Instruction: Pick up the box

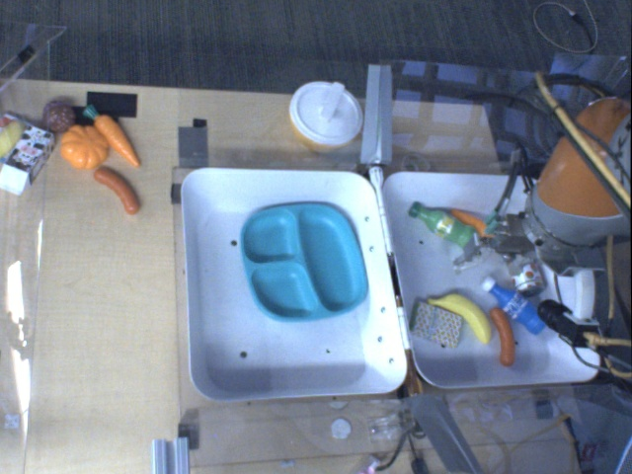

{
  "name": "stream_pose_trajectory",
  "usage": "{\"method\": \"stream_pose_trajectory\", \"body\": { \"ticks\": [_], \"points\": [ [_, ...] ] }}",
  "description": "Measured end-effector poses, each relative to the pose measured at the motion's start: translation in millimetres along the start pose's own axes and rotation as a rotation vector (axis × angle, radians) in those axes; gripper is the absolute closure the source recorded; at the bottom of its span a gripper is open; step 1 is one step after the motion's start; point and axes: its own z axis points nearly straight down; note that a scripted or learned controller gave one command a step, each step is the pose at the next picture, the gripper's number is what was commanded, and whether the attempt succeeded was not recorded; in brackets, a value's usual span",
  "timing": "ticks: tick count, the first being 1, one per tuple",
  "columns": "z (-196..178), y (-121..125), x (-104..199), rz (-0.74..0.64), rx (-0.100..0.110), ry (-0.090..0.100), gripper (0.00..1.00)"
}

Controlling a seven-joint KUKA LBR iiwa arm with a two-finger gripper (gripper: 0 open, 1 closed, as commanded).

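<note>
Nearest, by the front wall of the right-hand shallow white bin (464, 365), the small speckled grey box (435, 324) lies ungrasped beside a yellow banana (466, 315), while the gripper (489, 243), open or closed I cannot tell, hangs farther back near a green bottle (442, 223), so the whole pick looks yet to be done.

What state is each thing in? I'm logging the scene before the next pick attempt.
Blue divided plate: flat in the left bin.
Green bottle: on its side, right bin.
Banana: lying beside the box.
Box: flat, ungrasped.
Blue bottle: on its side.
Sausage: lying flat.
Gripper: above the right bin.
</note>
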Motion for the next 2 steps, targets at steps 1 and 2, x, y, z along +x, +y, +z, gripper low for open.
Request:
{"method": "stream_pose_trajectory", "body": {
  "ticks": [1,2],
  "points": [
    [-8,-60,23,-0.096,0.003,0.001,0.0],
    [62,-56,36,-0.051,-0.019,0.002,0.0]
  ]
}}
